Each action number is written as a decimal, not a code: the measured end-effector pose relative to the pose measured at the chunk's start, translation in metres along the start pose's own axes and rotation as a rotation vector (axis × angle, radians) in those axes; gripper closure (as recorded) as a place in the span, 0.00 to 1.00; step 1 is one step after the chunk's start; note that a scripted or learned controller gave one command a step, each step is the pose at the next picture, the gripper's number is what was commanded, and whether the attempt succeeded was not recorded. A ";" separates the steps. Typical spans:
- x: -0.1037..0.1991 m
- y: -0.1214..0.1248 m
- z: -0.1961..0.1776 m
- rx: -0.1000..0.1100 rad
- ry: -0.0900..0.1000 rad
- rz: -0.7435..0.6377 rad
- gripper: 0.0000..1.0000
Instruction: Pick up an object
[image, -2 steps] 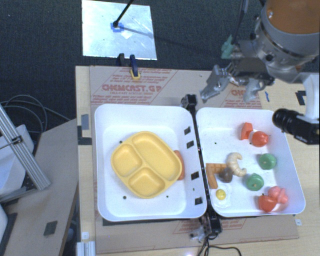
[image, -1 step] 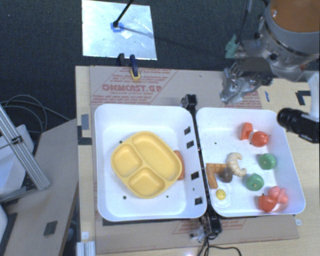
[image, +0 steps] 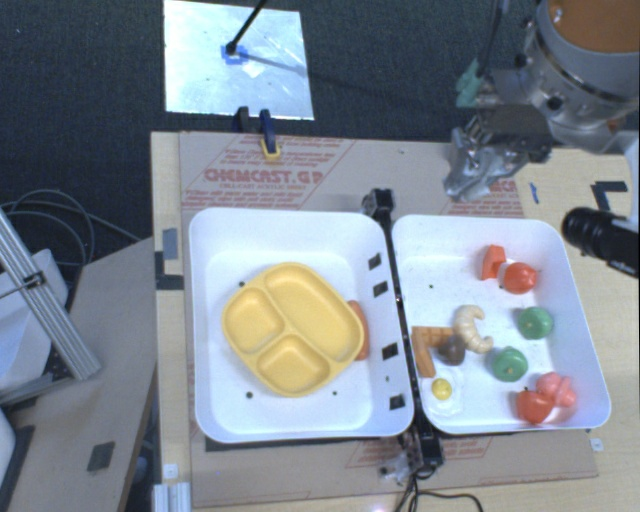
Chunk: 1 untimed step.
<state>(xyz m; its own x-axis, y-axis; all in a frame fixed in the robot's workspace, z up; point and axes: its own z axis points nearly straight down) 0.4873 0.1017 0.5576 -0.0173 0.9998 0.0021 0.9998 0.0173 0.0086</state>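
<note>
Above the right bin (image: 578, 300), past its far rim, I've got the gripper (image: 478, 180) hanging over the cardboard, clear of everything. Fingers point down with a narrow gap between the tips and nothing in it, as far as I can read at this angle. My read: parked high so the camera sees the whole bin before a pick.

All loose pieces sit in the right bin, none picked yet. Nearest the gripper: an orange-red toy (image: 508, 272) by the far wall, two-part, blocky piece against a rounder one. Toward the bin's middle, a pale curved piece (image: 473, 327), banana-like, touching a dark lump (image: 452, 350) and a brown angled strip (image: 428, 346). Two green round bits (image: 534, 322) on the right-wall side, a red-and-pink piece (image: 545, 396) in the near corner, a fried-egg shape (image: 444, 391) by the divider.

Left of that bin, the other bin (image: 215, 400) holds a yellow divided plate (image: 292, 328), upright.

I'd take the orange-red toy: isolated, close to the gripper.
</note>
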 end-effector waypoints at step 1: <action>0.000 0.000 -0.011 -0.002 0.001 -0.005 1.00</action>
<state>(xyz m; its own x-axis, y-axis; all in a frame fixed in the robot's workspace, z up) 0.4877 0.1016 0.5686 -0.0225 0.9997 0.0029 0.9997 0.0225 0.0110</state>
